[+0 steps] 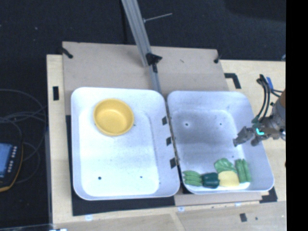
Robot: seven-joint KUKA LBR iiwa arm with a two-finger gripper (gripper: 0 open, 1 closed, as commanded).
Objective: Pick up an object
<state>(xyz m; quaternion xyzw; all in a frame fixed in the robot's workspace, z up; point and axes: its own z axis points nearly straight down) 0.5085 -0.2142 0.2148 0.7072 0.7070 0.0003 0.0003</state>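
Observation:
A yellow bowl sits in the far left part of the left bin. Along the near edge of the right bin lies a cluster of small items: a green vegetable, a dark green piece, a yellow piece, and green pieces beside it. My gripper hangs over the right rim of the right bin, above and apart from the cluster. Nothing shows between its fingers.
A grey metal pole slants from the top down to the gap between the bins. Cables hang near the arm at the right. A handheld controller lies off the bench at the left.

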